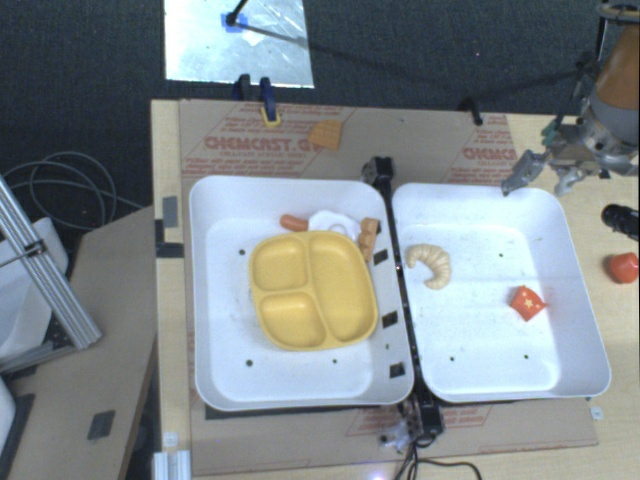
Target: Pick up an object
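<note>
Currently the gripper hangs spread open and unloaded above the right bin's far right corner. Right bin: croissant near its left wall, red block toward the right wall. Left bin: yellow divided plate at centre, orange sausage and white cup by its far edge.
</note>
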Motion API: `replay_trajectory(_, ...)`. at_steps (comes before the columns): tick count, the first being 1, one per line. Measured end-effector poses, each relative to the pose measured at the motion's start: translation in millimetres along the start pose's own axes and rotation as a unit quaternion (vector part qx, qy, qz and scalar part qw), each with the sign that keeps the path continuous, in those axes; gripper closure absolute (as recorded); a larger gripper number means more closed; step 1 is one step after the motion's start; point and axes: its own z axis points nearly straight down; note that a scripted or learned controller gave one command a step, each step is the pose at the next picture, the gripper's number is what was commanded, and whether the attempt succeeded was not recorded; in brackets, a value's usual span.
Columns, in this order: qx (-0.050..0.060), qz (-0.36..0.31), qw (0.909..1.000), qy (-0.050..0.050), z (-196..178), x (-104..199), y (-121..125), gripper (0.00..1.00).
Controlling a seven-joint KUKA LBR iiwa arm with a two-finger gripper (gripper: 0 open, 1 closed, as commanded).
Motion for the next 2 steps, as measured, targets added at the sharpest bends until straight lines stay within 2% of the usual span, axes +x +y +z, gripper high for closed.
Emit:
replay_trajectory(1, 0.006, 0.003, 1.0, 0.002, 92, -11, -68, 0.0)
replay_trajectory(2, 0.002, 0.002, 1.0, 0.001, 142, -10, -124, 0.0)
